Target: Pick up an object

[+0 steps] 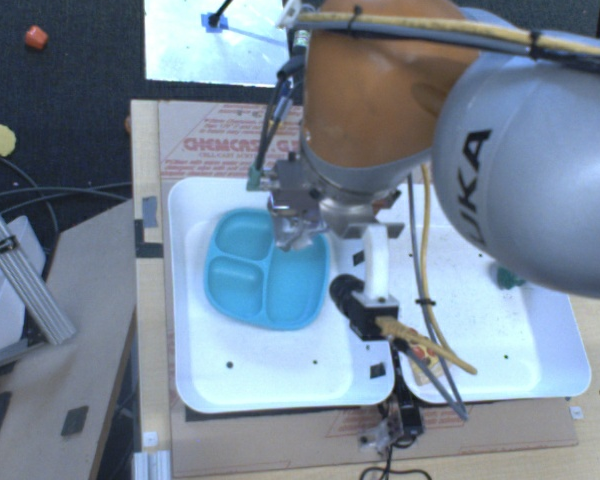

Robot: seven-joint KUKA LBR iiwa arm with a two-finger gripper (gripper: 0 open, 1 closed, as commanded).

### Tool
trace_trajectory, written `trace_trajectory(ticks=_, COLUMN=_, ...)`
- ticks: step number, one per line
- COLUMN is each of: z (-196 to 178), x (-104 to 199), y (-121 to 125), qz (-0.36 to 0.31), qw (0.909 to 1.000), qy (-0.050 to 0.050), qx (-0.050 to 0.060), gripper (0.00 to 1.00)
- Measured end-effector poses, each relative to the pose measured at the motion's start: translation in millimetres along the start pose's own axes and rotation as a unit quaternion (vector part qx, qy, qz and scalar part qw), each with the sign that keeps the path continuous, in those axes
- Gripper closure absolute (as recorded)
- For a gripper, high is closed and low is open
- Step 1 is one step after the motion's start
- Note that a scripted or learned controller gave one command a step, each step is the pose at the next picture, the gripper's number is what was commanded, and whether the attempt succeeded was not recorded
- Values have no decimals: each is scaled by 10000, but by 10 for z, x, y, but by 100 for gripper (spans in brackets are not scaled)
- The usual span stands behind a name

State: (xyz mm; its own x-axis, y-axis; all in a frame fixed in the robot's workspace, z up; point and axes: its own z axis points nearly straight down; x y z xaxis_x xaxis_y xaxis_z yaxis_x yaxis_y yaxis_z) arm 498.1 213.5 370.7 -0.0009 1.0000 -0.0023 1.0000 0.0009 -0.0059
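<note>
A blue divided plate point(255, 273) lies flat in the left white bin point(270, 378), toward its back. My gripper point(297, 230) hangs low over the plate's back right rim, under the big orange and grey wrist. Whether it touches the plate is hidden by the arm. A small teal object point(507, 276) lies in the right bin point(540, 358), partly covered by the arm. A tan-handled tool with grey prongs point(435, 360) rests across the front of the wall between the two bins.
The arm covers most of the right bin's back half. A red ball point(35, 37) and a yellow ball point(0, 140) lie on the dark floor at the far left. A metal rail point(20, 278) slants at the left edge.
</note>
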Motion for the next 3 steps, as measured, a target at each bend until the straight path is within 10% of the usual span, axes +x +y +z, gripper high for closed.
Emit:
trace_trajectory(ticks=1, z=-1687, x=174, y=420, qz=-26, qw=9999, qy=52, qx=-130, gripper=100)
trace_trajectory(ticks=2, z=232, x=206, y=444, qz=3, qw=10000, qy=-18, qx=43, gripper=100)
trace_trajectory(ticks=3, z=548, x=-139, y=-140, qz=8, qw=10000, qy=2, qx=3, gripper=100)
